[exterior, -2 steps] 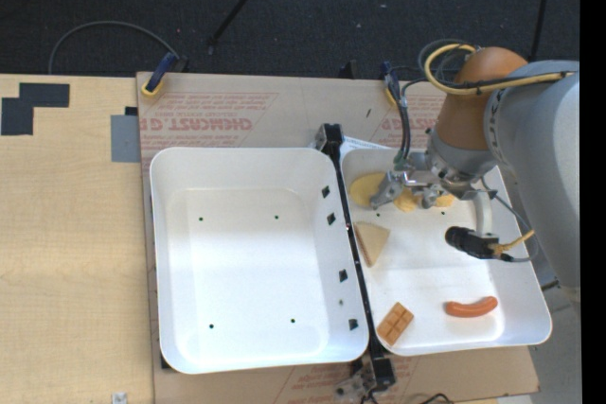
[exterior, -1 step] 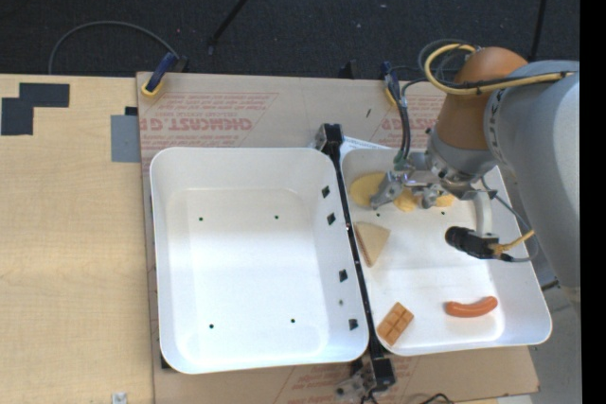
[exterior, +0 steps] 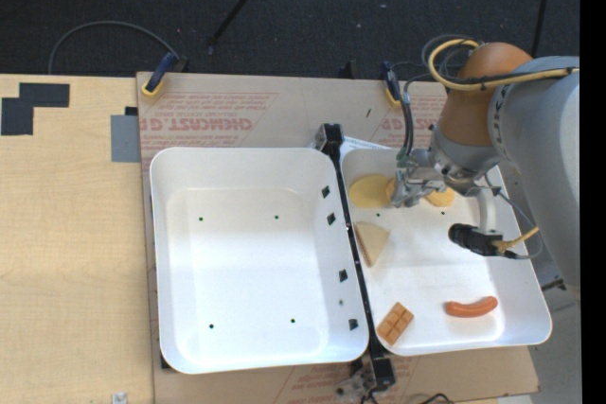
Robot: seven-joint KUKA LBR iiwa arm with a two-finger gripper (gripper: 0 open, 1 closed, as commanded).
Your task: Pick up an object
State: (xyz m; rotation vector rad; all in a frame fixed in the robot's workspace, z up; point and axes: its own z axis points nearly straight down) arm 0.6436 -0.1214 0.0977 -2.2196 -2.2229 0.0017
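My gripper (exterior: 407, 191) is low in the far part of the right bin (exterior: 530, 317). It sits between a flat yellow round piece (exterior: 369, 192) on its left and a smaller yellow piece (exterior: 439, 199) on its right, close to both. I cannot make out anything held in it. Nearer the front lie a pale wedge (exterior: 371, 242) by the divider, a small brown waffle-like square (exterior: 395, 323) at the front left corner, and an orange-red sausage (exterior: 472, 307) at the front right.
The left bin (exterior: 170, 203) stands beside the right one, with a black divider rail (exterior: 343, 241) between them. A dark cable-like piece (exterior: 475, 239) hangs off the arm over the right bin. The bulky grey arm (exterior: 540, 137) covers the bin's far right corner.
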